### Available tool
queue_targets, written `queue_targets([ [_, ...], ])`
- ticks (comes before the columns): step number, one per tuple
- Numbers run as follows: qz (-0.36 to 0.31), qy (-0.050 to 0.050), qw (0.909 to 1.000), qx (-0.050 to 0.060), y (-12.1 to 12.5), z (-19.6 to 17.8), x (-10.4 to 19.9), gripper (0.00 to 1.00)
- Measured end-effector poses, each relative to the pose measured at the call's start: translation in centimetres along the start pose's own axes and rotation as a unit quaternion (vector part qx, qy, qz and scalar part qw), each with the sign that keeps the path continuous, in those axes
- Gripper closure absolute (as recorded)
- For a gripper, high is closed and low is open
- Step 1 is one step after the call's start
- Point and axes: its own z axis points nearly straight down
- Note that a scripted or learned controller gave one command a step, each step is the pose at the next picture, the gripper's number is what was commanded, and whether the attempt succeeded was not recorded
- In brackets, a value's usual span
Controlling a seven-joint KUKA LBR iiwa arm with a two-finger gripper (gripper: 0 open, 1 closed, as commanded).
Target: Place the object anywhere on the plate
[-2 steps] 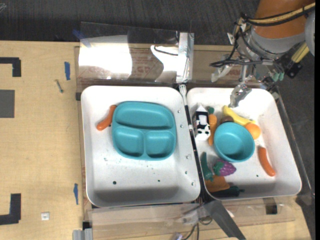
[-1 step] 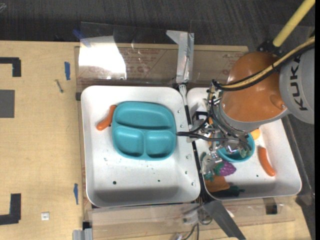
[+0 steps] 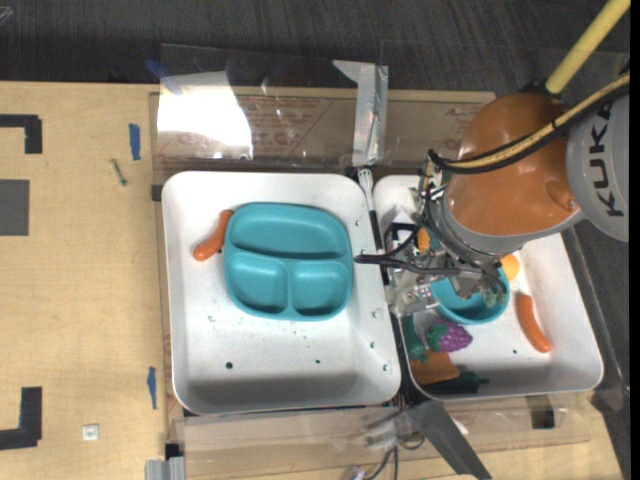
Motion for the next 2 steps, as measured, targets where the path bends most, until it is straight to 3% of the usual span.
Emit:
queue_targets([
  [1, -0.025, 0.001, 0.9997, -0.001, 5.6, -6.6, -6.1, 1.00],
  [2, -0.070, 0.004, 0.9975, -0.001, 5.8, -5.8, -16.6, 1.00],
])
